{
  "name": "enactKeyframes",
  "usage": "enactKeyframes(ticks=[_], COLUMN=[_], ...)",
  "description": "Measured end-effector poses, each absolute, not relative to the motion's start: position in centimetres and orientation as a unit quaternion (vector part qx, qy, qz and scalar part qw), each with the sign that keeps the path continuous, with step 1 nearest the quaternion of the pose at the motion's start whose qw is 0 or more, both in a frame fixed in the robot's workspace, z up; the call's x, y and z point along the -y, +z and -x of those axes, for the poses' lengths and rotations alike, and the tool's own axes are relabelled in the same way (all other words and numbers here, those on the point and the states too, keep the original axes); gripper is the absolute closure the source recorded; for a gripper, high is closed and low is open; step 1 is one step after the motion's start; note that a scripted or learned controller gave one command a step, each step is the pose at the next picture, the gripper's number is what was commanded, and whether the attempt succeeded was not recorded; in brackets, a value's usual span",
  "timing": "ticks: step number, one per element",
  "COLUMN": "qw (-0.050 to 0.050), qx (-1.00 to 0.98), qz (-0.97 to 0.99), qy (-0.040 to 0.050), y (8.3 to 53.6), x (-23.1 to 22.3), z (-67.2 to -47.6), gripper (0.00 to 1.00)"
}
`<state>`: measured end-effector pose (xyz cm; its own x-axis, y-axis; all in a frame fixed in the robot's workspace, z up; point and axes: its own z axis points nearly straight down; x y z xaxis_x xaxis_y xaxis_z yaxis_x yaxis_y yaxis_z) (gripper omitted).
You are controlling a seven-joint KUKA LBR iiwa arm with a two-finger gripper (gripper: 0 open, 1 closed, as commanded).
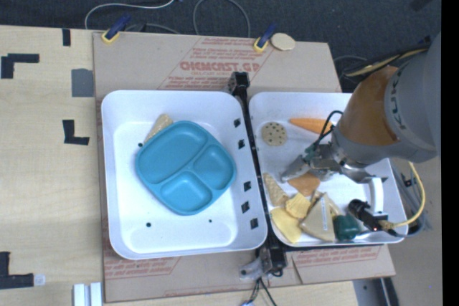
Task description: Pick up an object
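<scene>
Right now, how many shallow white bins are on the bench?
2: the left shallow white bin holds a blue sectioned plastic plate; the right shallow white bin, beside it, holds food-shaped pieces.

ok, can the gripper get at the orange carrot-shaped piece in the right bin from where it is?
Probably yes: the orange carrot-shaped piece lies alone on bare bin floor, just beyond the gripper, with nothing stacked on it.

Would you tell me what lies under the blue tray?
A tan, flat piece pokes out from under the blue tray at its upper left edge; the rest of it is covered.
</scene>
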<state>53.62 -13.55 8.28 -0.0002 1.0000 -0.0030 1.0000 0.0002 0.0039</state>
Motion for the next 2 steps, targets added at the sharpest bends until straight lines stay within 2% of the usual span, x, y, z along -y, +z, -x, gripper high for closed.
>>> enactKeyframes(ticks=[1, 2], qw=[0.006, 0.004], qx=[-0.707, -0.706], qz=[-0.707, -0.709], qy=[0.0016, 0.0009], y=[8.7, 8.7], x=[12.2, 20.3], z=[-52.2, -49.6], gripper=[0.00, 0.00])
